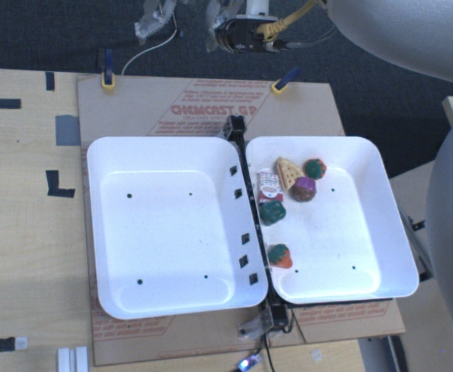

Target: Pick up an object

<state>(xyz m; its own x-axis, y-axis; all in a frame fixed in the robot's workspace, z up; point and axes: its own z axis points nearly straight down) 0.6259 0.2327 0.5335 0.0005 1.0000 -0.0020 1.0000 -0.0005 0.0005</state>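
Six small toys lie in the glossy right bin (365, 208): waffle wedge (287, 172), purple ball (303, 189), strawberry (279, 256). Tool (189, 10) fingers spread, holding nothing.

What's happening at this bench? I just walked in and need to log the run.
A robot arm is set to pick an object from the bins, but nothing is being handled yet. Its gripper hangs beyond the far edge of the bench, away from both bins. The small objects all lie in the right bin: a yellow wedge, a purple piece, green pieces and a red-and-green one.
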